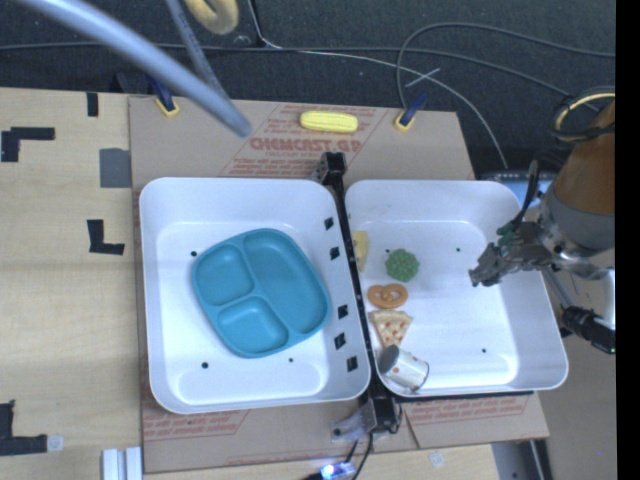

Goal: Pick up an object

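Objects for picking are all gathered along the 9 o'clock side of the right bin point(520, 363): a green broccoli-like piece point(402, 264), a pretzel point(387, 294) just below it, a pizza-slice toy point(390, 325) next toward 6 o'clock, and a small white cup point(404, 370) lying on its side at the 7 o'clock corner. A pale yellow piece point(360, 246) is pressed against the divider at about 10 o'clock of the broccoli (its identity cannot be made out).

None of these has been lifted; each rests on the bin floor. The gripper point(487, 271) is seen at the 3 o'clock side of the same bin, well apart from the cluster, with nothing visible between its fingers. The task is therefore judged to be at its start: an object has yet to be chosen, approached, grasped and raised.

The left bin point(160, 268) holds a blue divided plate point(262, 290), which is untouched. A yellow corn-like toy point(328, 121) lies outside the bins on the cardboard point(440, 138) at 12 o'clock.

Whether the claw is apart or together cannot be told: the fingertips appear as a dark, blurred mass against the white wall. The arm point(585, 193) is cut off at the 3 o'clock edge. A grey bar point(130, 40) crosses the 11 o'clock corner, out of focus, with a blurred yellowish shape beside it (not identifiable). The cup's opening is shadowed, so its contents cannot be judged.
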